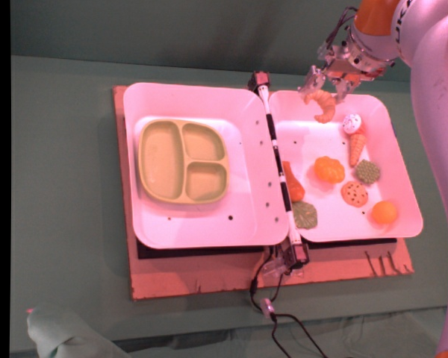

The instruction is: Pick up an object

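Orange croissant seemingly between fingers.

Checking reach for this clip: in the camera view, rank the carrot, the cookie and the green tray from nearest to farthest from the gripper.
From the gripper:
1. Carrot, right bin, just below it.
2. Cookie, right bin, lower down.
3. Green tray, left bin, across the divider.
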`<state>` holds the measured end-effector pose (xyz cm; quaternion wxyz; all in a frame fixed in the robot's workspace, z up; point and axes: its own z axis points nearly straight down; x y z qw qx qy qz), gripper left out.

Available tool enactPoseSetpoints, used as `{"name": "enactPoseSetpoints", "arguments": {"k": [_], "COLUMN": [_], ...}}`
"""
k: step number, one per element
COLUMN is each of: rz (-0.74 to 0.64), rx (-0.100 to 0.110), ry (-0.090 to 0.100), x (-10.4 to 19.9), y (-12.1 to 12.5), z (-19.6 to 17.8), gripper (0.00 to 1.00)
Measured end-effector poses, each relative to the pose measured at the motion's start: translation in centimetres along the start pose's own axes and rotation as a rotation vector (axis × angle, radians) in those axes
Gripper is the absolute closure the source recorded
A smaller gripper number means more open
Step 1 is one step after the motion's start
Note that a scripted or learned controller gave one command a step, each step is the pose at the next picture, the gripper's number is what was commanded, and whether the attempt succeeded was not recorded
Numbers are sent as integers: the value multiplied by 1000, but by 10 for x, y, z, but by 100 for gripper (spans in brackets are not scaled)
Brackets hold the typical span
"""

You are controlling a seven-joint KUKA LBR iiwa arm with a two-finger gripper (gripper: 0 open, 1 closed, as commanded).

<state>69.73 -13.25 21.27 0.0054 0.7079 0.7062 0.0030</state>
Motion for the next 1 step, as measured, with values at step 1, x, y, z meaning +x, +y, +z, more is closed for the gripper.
{"name": "enactPoseSetpoints", "arguments": {"k": [1], "rz": [-1], "rx": [0], "ry": [1], "x": [4], "y": [8], "z": [-51], "gripper": [100]}}
